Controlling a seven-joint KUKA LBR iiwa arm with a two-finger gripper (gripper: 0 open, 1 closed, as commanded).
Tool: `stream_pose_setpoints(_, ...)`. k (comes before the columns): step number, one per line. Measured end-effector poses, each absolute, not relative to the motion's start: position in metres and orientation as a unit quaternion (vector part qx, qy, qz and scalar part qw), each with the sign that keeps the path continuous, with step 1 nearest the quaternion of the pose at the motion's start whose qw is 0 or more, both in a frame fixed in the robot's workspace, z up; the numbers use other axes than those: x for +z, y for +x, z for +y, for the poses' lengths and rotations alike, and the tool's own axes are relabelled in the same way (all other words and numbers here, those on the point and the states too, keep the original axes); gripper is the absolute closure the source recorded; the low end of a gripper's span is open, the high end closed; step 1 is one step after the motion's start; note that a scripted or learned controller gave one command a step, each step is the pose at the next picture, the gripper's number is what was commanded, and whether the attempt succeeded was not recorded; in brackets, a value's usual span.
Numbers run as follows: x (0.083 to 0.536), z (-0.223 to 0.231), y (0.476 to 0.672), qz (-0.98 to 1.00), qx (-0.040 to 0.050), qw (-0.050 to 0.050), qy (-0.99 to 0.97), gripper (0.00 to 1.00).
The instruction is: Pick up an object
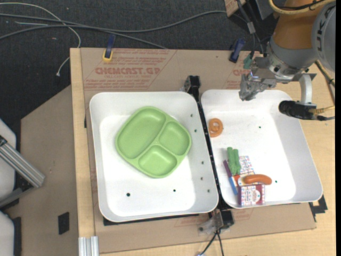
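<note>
An orange ring (215,127) is lying at seven o'clock from the gripper (246,94) (jaw state impossible to tell), hovering over the right bin (282,143).

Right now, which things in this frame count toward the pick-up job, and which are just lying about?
Job:
- pincer, above the right bin's far edge
- orange ring
- green sticks
- orange sausage-shaped piece
- small patterned box

Lying about:
- green divided plate in the left bin
- cardboard sheet
- blue clip
- cables on the floor
</note>
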State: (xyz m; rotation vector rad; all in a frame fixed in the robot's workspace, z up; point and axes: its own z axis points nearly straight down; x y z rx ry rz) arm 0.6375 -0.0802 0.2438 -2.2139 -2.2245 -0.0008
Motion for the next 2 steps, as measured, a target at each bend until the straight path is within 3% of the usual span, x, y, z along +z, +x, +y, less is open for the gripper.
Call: stream_pose_setpoints(2,0.231,0.032,0.583,-0.709,0.0005,0.003,-0.705,1.00)
